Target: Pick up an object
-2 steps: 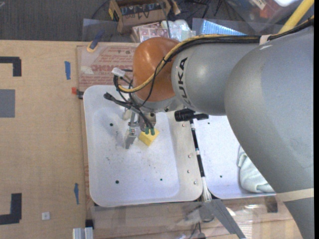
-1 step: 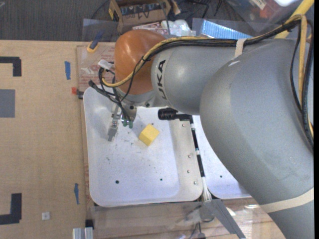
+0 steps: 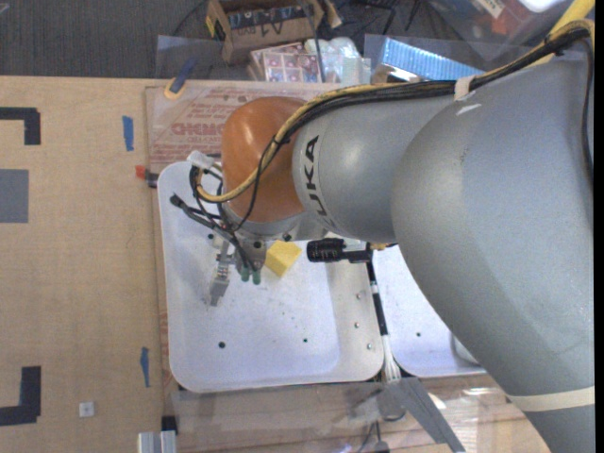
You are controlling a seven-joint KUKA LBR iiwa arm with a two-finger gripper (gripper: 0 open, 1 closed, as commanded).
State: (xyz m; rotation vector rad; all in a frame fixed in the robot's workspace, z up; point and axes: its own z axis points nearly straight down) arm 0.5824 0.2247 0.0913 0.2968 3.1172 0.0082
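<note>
Yellow block (image 3: 281, 258) lies in the left bin (image 3: 283, 357), centre-left of the frame, just beside the hand (image 3: 233, 270). Whether the hand is wide or narrow I cannot tell. Descending off-centre could nudge the block aside and grasp nothing.

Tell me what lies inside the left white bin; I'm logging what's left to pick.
Inside the shallow left white bin: a small yellow block beside the hand, and scattered dark specks. The grey arm covers the bin's upper part, so anything beneath is hidden.
</note>
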